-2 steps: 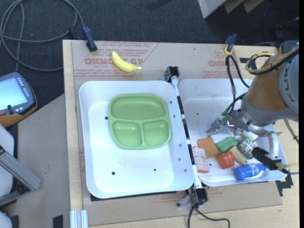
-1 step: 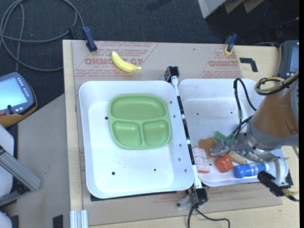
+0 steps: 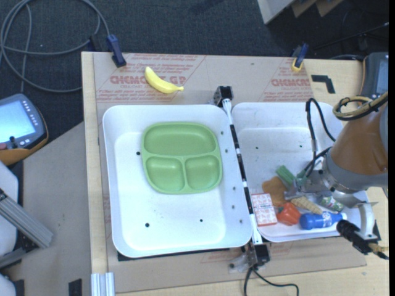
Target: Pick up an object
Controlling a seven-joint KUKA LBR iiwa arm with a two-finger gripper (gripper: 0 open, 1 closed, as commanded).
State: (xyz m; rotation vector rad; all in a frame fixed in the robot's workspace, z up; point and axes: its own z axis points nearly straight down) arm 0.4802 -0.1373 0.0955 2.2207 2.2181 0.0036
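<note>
The arm is reaching in over the right bin (image 3: 271,119), and its gripper (image 3: 308,187) is hanging low above the clutter piled in that bin's near end. From where I'm standing I cannot tell whether the gripper is open or closed, the wrist is hiding too much. Right under and beside it the things are lying packed together: a green piece (image 3: 285,174) toward the bin's far side, a brown lump (image 3: 272,188) next to it, a tan ridged piece (image 3: 307,203) just below the gripper, an orange-red object (image 3: 287,214) and a blue tube (image 3: 320,220) lying nearest the bin's front rim, its long axis running roughly along that rim. A small red-and-white packet (image 3: 263,209) is sitting against the bin's left wall. The tan piece looks like the closest candidate, almost directly beneath the gripper. In the left bin (image 3: 117,165) a green divided plate (image 3: 182,157) is resting, and a banana (image 3: 162,81) is lying on the desk (image 3: 203,73) beyond it.
</note>
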